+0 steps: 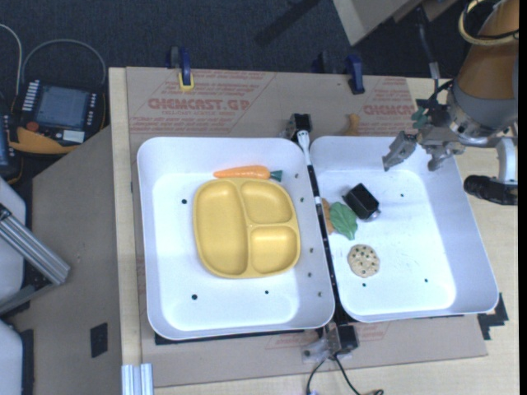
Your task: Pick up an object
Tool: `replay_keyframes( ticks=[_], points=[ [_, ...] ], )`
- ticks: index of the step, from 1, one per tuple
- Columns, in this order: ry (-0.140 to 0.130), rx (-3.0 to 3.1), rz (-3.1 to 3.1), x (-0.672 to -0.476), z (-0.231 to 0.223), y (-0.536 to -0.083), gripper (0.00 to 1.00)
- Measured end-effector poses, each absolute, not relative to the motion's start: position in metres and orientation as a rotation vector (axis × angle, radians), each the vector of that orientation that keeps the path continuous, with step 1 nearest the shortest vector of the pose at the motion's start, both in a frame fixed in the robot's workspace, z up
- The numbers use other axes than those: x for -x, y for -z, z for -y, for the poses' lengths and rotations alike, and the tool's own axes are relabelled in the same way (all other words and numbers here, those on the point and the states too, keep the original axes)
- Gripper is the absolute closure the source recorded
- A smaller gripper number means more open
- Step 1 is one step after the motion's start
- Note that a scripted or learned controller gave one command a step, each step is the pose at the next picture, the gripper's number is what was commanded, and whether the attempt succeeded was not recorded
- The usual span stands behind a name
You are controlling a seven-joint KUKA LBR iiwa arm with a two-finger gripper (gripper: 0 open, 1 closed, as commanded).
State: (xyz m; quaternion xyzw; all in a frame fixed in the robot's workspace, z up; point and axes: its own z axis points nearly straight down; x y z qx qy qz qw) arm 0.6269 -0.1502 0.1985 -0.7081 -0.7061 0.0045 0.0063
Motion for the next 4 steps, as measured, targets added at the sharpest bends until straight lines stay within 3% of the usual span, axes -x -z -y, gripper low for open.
replay_keyframes(
  ticks=[1,4],
  points=[
    [0.000,2.221,2.221,-0.630,0.150,-0.207,0.00],
    [-0.005,2.218,2.218,-0.625,0.148,-0.082,0.00]
  ],
)
